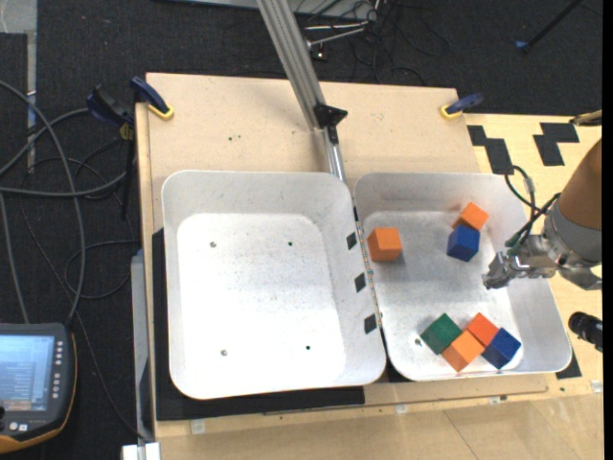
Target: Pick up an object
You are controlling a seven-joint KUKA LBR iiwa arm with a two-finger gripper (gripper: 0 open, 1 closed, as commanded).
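- The gripper hangs over the right part of the right bin, its grey body reaching in from the right edge under the orange-banded arm.
- Whether its jaws are spread or pressed together cannot be told — the tip is small and blurred against the white floor, and no block shows between the fingers.
- The nearest block is a blue cube, just up and to the left of the gripper tip, apart from it; its faces sit turned at a slant to the bin walls.
- Touching that cube's upper corner is an orange cube, also set at a slant.
- A lone orange block stands near the bin's left wall, well apart from the gripper, its edges roughly square with the bin.
- All the blocks are near-cubic, so none shows a clear long axis.
- Below the gripper, along the near wall, four blocks cluster together — a green cube, an orange one, a red-orange one and a blue one — forming a row that runs left to right, each turned diamond-wise.
- The left bin lies beside the right one, their rims meeting at the middle.
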